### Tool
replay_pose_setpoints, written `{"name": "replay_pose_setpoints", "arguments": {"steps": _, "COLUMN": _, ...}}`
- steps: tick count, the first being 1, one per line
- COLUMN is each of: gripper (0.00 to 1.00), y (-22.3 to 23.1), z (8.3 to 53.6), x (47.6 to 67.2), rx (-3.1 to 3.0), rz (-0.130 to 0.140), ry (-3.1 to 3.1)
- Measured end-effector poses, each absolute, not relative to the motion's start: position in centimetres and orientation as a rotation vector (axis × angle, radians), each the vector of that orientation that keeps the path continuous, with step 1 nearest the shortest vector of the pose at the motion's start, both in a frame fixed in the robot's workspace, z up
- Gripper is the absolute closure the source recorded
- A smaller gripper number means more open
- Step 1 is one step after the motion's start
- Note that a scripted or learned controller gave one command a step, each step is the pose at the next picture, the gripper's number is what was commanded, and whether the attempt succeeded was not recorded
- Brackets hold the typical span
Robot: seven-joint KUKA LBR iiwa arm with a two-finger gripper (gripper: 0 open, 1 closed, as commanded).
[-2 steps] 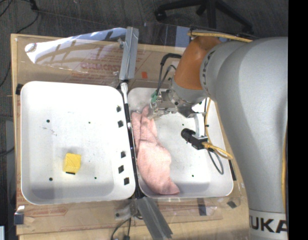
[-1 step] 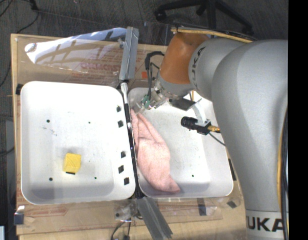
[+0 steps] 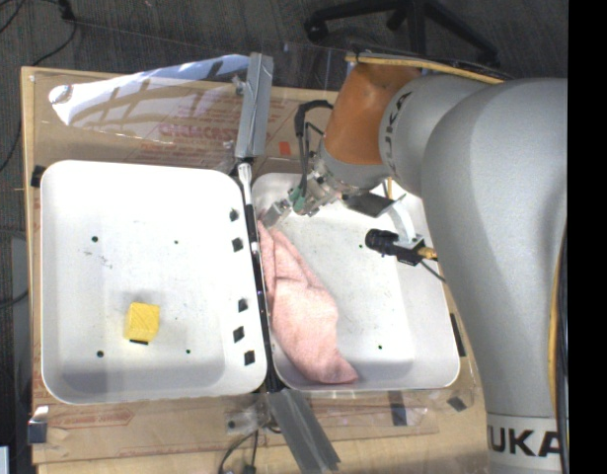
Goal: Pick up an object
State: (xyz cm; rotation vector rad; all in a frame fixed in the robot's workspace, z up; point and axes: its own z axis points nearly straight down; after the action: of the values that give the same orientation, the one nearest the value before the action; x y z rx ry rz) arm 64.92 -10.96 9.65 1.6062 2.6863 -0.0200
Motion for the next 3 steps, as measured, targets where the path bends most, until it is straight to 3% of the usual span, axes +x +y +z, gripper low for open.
{"name": "replay_pose_setpoints", "arguments": {"steps": 1, "gripper": 0.0, "y": -12.7, "z": 14.6, "x": 65.7, "rx": 1.587, "rz": -0.001, "ry": 2.711}}
{"name": "replay_pose_setpoints", "arguments": {"steps": 2, "gripper": 0.0, "y": -10.7, "z": 13.5, "x": 61.6, "rx": 1.656, "rz": -0.003, "ry": 2.674}}
{"name": "replay_pose_setpoints", "arguments": {"steps": 3, "gripper": 0.0, "y": -13.6, "z": 9.2, "x": 59.7, "rx": 1.611, "rz": -0.001, "ry": 2.698}}
